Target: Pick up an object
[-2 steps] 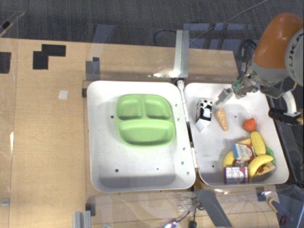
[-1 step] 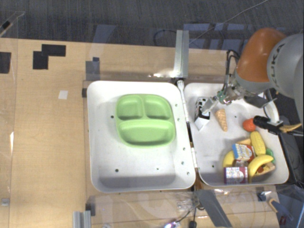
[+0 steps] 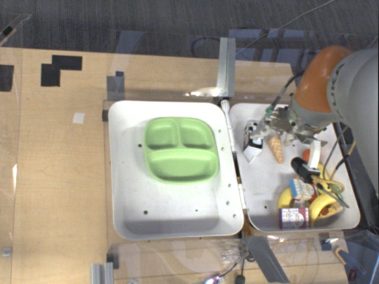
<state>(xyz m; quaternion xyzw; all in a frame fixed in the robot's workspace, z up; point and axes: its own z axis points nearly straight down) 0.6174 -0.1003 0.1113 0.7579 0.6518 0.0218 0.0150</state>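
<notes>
End effector low in the right bin, beside a small orange cone.

The end effector [image 3: 259,136] hangs over the right bin's [image 3: 260,209] upper left part; its dark fingers blur together, so whether they are spread or pinching I cannot tell. A small orange cone [image 3: 276,149] lies just right of it. A jumble sits at the bin's lower right (a banana [image 3: 323,206], a purple can [image 3: 294,218], other bits too tangled to name). The left bin [image 3: 127,218] holds a green divided tray [image 3: 180,148].
</notes>
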